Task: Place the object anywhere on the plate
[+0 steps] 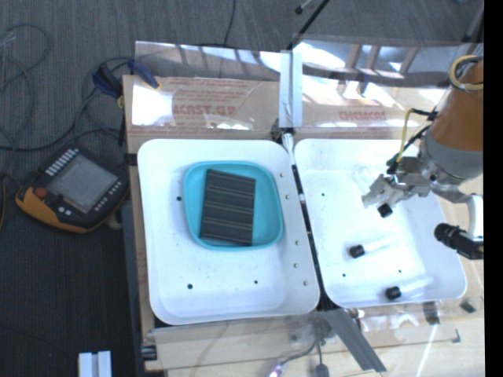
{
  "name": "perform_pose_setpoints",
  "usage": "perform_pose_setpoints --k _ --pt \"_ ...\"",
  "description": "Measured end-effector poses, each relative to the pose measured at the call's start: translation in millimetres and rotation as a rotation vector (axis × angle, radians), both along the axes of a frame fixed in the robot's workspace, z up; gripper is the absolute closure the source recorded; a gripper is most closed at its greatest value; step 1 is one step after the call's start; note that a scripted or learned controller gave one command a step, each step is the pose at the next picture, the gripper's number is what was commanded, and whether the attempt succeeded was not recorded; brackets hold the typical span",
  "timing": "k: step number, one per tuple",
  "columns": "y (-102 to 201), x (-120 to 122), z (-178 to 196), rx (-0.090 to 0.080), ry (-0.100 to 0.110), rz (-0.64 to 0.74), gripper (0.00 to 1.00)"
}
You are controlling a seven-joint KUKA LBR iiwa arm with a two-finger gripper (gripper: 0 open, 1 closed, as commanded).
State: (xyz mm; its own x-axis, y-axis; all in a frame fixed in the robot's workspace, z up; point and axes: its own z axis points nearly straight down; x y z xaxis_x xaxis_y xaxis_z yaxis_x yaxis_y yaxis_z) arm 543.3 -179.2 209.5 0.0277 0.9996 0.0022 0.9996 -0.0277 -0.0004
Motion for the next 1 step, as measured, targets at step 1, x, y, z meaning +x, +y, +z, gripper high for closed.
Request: perform_pose_setpoints --k 1 --pt "61.1 -30.3 -76.5 0.0 0.003 0.108 1.0"
